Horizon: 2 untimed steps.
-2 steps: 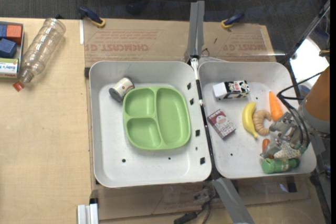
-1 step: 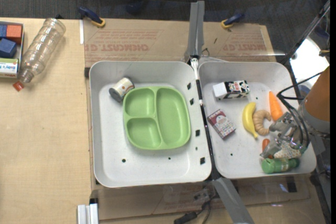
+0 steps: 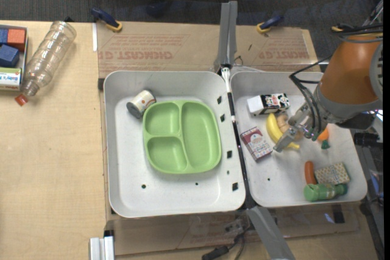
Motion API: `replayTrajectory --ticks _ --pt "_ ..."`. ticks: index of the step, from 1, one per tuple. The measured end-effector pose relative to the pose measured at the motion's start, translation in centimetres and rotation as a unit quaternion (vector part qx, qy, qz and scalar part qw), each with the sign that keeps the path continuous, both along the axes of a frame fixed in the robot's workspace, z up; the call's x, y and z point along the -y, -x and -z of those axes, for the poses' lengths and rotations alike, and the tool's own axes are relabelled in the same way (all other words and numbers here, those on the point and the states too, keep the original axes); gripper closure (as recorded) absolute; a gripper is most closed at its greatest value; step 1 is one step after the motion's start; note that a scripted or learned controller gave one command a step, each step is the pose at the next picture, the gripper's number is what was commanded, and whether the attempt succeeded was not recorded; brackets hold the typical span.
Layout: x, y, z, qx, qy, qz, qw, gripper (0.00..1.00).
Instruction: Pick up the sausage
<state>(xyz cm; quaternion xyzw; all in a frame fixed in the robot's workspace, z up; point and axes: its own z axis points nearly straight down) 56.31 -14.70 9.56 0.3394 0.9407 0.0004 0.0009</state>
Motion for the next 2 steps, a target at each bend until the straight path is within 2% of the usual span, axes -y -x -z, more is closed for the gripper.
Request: replayTrajectory --ticks 1,2 --pt "0.3 -0.4 -1.6 0.007 0.0017 0.003 1.0 1.0" --pt "-3.2 -7.2 -1.2 0.0 0.0021 -0.079 0.9969 1.0"
